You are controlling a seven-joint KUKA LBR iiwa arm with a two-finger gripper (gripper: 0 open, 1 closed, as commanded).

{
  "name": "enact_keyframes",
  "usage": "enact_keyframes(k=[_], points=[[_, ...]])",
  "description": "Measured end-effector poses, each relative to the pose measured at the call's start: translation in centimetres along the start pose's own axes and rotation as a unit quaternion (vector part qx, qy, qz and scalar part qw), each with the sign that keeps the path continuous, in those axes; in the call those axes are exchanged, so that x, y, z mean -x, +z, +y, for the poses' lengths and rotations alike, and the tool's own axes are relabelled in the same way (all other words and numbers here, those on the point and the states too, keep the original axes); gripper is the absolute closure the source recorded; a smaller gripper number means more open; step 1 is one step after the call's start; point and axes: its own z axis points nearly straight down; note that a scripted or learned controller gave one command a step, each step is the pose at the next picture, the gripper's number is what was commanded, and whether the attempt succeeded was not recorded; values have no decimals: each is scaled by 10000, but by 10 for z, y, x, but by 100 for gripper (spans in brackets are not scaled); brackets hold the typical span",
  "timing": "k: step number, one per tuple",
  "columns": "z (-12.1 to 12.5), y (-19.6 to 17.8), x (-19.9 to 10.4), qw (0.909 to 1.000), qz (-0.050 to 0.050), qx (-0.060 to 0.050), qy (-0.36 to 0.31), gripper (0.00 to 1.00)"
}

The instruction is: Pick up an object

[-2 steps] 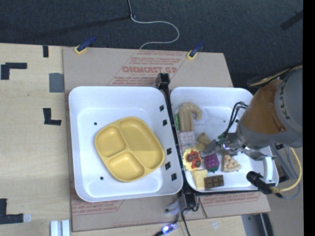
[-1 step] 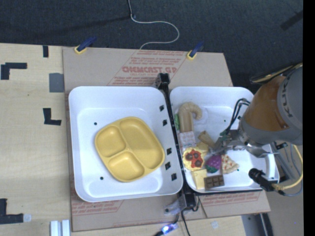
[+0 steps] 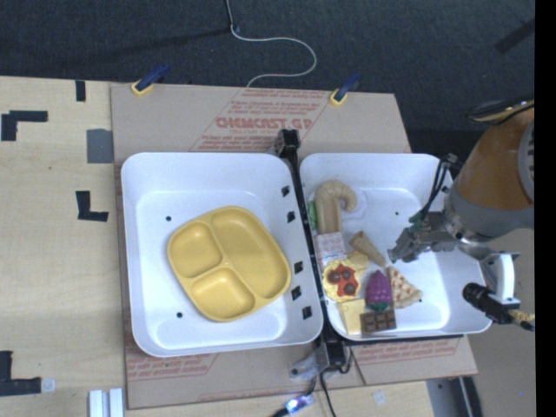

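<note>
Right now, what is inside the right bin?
The right bin holds toy food: a tan curved piece, pizza slice, purple fruit, chocolate. The gripper hangs over it. Anything under the pile is covered.

the gripper [image 3: 407, 248] hangs over the right bin [image 3: 408, 174], at three o'clock of a heap of toy food [image 3: 365, 276]. the left bin [image 3: 148, 181] holds a yellow tray [image 3: 228, 261].

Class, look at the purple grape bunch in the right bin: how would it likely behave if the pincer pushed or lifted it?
The grape bunch looks like small toy food, so probably light and rigid. Its bumpy, rounded surface may slip between fingers. It lies close against the pizza slice and chocolate piece, so pushing would likely shift them.
</note>
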Motion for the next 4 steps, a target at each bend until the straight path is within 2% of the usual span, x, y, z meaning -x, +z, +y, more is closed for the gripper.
enact_keyframes(k=[1,2,4], points=[[3,-61,7,10000,-3,5,-2,100],[3,-62,6,10000,7,-20,-3,100],[45,-45,-93,10000,13,-23,-32,100]])
